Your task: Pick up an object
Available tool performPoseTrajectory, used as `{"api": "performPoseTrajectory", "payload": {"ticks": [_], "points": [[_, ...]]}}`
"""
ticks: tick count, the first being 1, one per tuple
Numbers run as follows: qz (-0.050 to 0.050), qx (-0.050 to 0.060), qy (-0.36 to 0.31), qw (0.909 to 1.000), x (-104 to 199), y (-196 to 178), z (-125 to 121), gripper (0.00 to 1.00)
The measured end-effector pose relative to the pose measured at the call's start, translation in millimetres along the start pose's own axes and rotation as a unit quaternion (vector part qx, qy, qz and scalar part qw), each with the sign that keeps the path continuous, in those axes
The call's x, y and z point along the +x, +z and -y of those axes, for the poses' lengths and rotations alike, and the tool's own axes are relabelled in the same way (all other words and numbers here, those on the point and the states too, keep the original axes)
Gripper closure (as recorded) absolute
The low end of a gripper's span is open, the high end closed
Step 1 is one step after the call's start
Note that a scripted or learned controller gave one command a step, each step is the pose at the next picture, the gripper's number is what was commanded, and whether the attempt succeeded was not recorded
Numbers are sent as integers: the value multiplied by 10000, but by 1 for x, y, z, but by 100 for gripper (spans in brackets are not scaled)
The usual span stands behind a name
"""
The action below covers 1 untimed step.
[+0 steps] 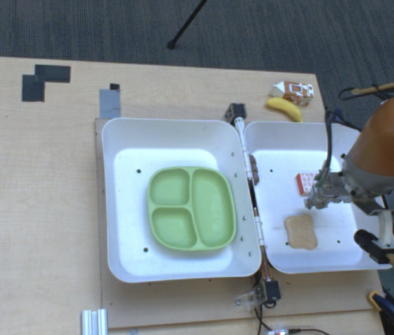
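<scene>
because the hand hangs between the red-and-white packet and the tan bread slice in the right bin, a descent may strike bare floor and close on nothing. arm reaches from the right, wrist pointing down; hand state: cannot tell.

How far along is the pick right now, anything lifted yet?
Done: the arm has reached into the right bin, with the gripper low between the red packet and the slice of bread. In hand: nothing visibly lifted; both items lie on the bin floor. Left: closing on one item and raising it. The green plate sits untouched in the left bin.
</scene>
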<state>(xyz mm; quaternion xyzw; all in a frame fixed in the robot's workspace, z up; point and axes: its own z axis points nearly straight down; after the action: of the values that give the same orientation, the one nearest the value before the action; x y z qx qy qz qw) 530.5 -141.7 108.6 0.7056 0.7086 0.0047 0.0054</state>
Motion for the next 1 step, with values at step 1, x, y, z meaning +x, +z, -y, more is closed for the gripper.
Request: {"api": "performPoseTrajectory", "payload": {"ticks": [1], "points": [[-1, 2, -1, 10000, 0, 0, 0, 0]]}}
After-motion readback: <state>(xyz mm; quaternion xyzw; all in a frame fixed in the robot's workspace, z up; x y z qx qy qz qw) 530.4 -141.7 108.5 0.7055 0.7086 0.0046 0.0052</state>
